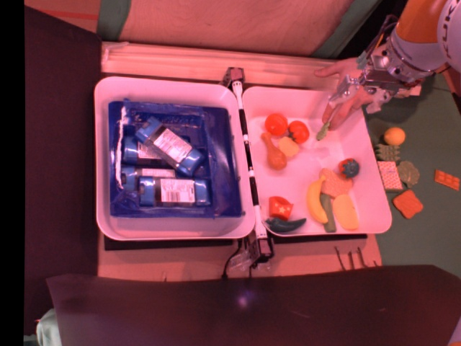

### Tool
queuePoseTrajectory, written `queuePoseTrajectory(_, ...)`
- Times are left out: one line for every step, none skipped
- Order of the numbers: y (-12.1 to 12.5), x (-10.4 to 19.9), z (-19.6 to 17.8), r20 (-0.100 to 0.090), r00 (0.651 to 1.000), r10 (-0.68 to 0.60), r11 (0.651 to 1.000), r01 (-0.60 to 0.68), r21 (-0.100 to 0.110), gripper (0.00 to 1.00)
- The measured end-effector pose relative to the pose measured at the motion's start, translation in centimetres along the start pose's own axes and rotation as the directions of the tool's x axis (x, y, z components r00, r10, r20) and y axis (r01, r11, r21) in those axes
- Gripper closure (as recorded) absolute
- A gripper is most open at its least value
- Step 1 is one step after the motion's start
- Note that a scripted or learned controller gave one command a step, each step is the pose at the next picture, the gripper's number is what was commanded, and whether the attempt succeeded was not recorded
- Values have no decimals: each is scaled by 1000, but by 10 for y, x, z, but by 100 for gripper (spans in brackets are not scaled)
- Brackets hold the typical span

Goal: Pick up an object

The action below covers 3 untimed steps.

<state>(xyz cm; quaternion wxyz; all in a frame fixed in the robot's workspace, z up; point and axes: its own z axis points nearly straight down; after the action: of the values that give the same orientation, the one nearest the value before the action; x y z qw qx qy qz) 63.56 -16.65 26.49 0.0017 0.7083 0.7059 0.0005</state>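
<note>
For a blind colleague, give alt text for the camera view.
The arm's tool hangs over the right bin of toy food, a small green piece at its tip. The left bin holds bottles on a blue tray.

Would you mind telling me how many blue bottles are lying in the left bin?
3 can be counted, all on the blue liner: one tilted at the top, one along the left side, one lying flat at the bottom. Another may be hidden beneath them.
</note>
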Motion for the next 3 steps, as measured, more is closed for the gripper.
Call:
queuePoseTrajectory(-8, -2, 58, 0, 1000, 1, 1000, -1, 6, 0)
queuePoseTrajectory(-14, 5, 112, -1, 1000, 0, 1000, 0, 7, 0)
queuePoseTrajectory(-14, -4, 155, 0, 1000, 1, 1000, -1, 6, 0)
